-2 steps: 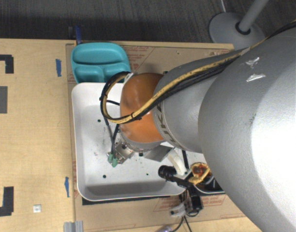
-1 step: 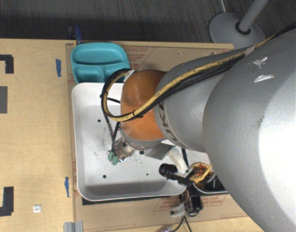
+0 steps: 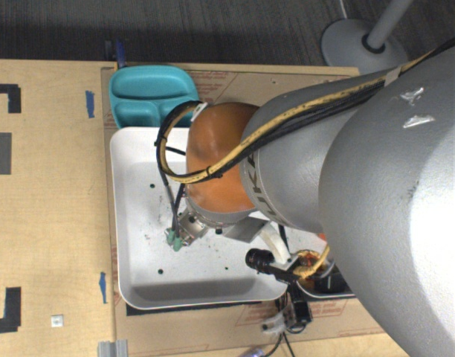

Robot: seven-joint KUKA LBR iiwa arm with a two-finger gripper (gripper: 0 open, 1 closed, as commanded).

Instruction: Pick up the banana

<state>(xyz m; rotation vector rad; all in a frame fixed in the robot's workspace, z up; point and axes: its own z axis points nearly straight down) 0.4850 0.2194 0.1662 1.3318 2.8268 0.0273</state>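
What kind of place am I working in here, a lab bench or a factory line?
Likely a lab test bench: a cardboard-covered top marked with tape, a shallow white bin, a teal tray and a stand base on carpet.

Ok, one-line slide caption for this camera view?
KUKA arm reaching from the right over the white bin, orange wrist band above it, teal tray behind.

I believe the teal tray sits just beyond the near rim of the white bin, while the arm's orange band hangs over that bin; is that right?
Not quite. The teal tray sits beyond the far rim of the white bin, at the top of the camera view, not the near rim. The rest holds: the arm's orange band does hang over that bin.
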